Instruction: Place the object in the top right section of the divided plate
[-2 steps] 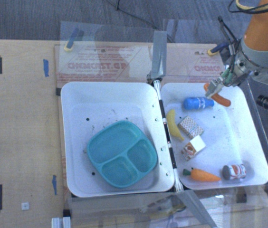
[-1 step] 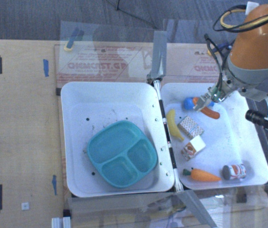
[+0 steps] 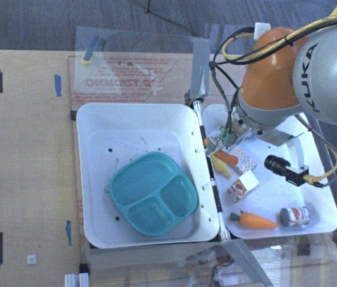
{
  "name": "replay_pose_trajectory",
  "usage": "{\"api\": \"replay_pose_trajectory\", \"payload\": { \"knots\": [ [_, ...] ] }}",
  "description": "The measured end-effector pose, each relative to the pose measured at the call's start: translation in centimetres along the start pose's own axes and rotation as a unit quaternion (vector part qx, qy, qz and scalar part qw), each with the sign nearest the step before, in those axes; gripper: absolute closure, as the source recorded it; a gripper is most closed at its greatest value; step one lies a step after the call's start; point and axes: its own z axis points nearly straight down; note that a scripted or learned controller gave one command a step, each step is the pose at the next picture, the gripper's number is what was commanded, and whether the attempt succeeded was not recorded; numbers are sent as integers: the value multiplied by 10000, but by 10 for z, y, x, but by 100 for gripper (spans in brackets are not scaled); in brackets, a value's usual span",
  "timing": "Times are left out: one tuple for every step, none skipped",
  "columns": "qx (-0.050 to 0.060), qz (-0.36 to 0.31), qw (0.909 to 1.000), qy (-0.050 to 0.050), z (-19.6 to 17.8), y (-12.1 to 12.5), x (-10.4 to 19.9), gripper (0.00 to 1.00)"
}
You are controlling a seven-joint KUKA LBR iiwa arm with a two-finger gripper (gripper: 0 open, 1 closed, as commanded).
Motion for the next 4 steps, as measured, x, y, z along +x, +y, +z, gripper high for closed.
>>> {"api": "replay_pose_trajectory", "payload": {
  "knots": [
    [-9, 820, 9966, -8, -99, 22, 54, 100],
    [-25, -1691, 9856, -23, -219, 59, 51, 100],
    [-9, -1336, 9910, -2, -167, 65, 171, 100],
    [-1, -1879, 9822, -1, -131, 24, 148, 100]
  ]
}}
